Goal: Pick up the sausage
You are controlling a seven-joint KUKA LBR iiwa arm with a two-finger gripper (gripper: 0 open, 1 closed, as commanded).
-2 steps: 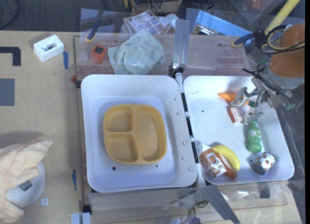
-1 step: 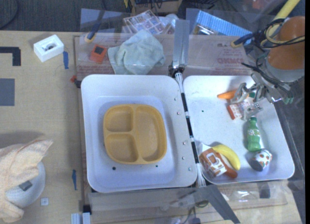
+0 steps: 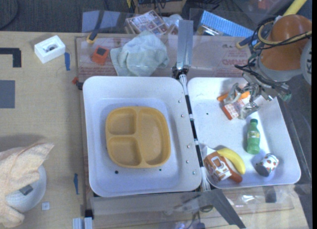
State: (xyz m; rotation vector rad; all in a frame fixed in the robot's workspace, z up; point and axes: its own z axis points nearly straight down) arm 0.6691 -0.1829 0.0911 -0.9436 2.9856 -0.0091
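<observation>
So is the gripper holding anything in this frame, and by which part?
Cannot be told: the grey two-finger gripper sits low over the small orange-and-white packet in the right white bin, but no grasp is visible.

Both bins (image 3: 94, 94) look like smooth white plastic with a dull sheen. The yellow divided tray (image 3: 137, 137) is matt plastic. The green bottle (image 3: 252, 136) is glossy. The surface (image 3: 34, 119) shows pale wood grain. A crumpled whitish cloth (image 3: 141, 54) lies soft and matt.

- The arm (image 3: 285, 44) enters at the upper right of the frame, orange band showing.
- Its claw (image 3: 247, 99) points down-left, at right of centre.
</observation>
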